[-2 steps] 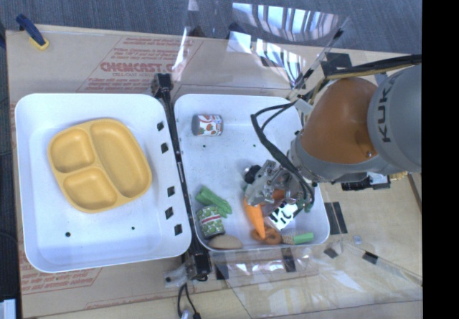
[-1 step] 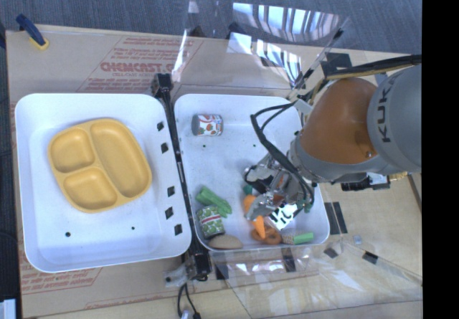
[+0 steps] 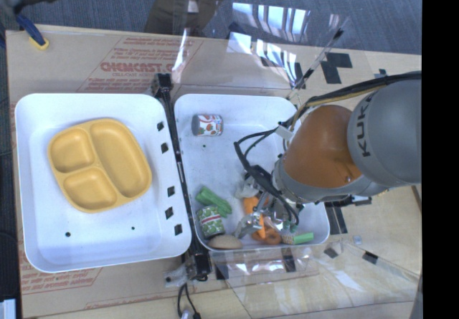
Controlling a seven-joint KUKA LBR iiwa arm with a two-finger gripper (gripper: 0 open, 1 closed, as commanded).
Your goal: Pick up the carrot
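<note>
Metal two-finger gripper (image 3: 259, 224) down in the right white bin (image 3: 237, 113) — right at the orange carrot (image 3: 267, 231).
Jaw state — cannot tell.

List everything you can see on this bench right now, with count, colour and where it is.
White bins: two, side by side on the bench.
Divided plate: one, yellow, left bin.
Small can: one, red and white, right bin, far end.
Carrot: one, orange, right bin, near end, under the wrist.
Green toy food: one, beside the carrot.
Second can: one, near corner.
Arm: one, grey with orange band, over the right bin.
Gripper: one, low among the items.
</note>
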